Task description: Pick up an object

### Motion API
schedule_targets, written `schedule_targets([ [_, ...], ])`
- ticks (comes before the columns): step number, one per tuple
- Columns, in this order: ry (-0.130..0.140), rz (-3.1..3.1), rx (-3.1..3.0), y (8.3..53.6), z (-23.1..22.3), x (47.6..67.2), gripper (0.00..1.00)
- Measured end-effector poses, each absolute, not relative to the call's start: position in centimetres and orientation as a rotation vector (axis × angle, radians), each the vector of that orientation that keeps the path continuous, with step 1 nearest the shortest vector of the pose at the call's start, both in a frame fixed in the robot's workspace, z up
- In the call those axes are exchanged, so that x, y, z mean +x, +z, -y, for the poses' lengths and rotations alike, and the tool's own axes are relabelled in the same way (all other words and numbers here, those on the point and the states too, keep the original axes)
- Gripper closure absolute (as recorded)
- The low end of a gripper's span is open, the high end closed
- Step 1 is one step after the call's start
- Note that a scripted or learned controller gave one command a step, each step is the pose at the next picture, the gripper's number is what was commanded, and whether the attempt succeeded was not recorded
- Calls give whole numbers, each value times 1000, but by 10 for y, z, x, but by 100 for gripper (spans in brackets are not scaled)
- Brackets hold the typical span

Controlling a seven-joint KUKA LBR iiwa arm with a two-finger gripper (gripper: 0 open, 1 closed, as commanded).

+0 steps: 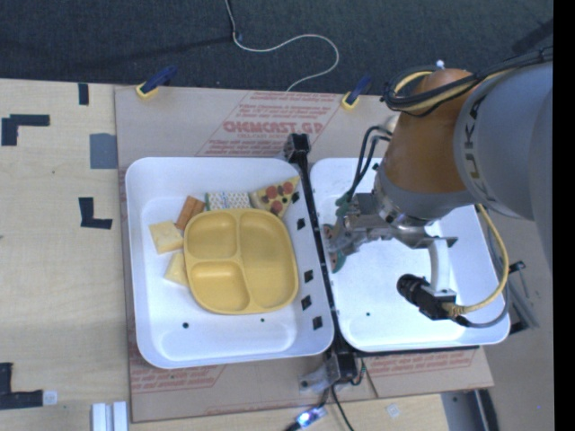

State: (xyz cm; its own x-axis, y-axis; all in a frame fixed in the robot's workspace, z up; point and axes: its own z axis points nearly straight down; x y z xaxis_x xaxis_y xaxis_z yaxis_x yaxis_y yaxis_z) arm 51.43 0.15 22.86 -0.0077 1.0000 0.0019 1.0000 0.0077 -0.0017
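Bench [54, 241] (cardboard [260, 119], white bins [148, 241])

1. Overall bright, even overhead light; colours read clearly.
2. White bins [144, 241] near blown out; the right one's floor shows glare with little surface detail.
3. Soft shadow under the arm [449, 151] falls on the right bin's floor.
4. Yellow divided plate [241, 260] evenly lit, with faint shading in its compartments.
5. Dark floor [108, 16] along the top is dim and grainy.
6. Low resolution; small items behind the plate are soft and hard to read.
7. Arm's near parts are slightly blurred.
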Motion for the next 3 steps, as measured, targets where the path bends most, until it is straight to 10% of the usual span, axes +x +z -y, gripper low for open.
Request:
schedule_targets([
  [3,6,2221,-2219,215,-85,517,100],
])
